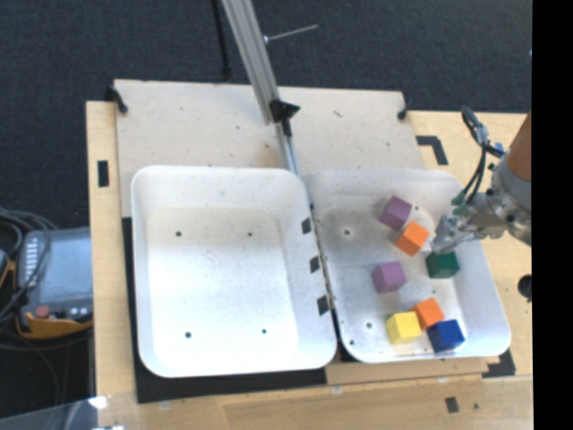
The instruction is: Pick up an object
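Hovering over my right white bin (358,195), the gripper (445,237) sits between an orange cube (413,238) and a green cube (442,264); grasp state unclear.

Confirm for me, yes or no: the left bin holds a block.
No: every block, such as the yellow block and the green block, lies in the right bin, while the left bin shows bare white floor.

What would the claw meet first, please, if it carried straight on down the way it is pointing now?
Most likely the green cube: the claw hangs just above it in the right bin, with the orange cube close beside. Depth is hard to judge from this slanted view.
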`<state>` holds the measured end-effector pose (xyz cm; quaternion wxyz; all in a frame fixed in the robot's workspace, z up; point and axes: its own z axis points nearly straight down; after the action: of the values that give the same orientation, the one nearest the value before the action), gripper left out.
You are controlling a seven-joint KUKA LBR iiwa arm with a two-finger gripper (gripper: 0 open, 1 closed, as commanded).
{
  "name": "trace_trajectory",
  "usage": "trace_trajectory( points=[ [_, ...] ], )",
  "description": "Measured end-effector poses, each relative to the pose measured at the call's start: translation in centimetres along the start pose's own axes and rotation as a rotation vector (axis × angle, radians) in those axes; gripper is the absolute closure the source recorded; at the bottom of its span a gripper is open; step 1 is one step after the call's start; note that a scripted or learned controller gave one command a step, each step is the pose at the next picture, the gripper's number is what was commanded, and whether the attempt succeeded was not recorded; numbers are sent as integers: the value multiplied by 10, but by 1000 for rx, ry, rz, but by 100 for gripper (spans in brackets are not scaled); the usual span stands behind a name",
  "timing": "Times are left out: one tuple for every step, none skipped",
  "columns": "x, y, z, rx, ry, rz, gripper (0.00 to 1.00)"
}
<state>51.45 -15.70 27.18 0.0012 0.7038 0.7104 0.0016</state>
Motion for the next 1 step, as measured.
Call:
trace_trajectory(
  points=[
    [49, 3, 8, 3, -1, 3, 100]
  ],
)
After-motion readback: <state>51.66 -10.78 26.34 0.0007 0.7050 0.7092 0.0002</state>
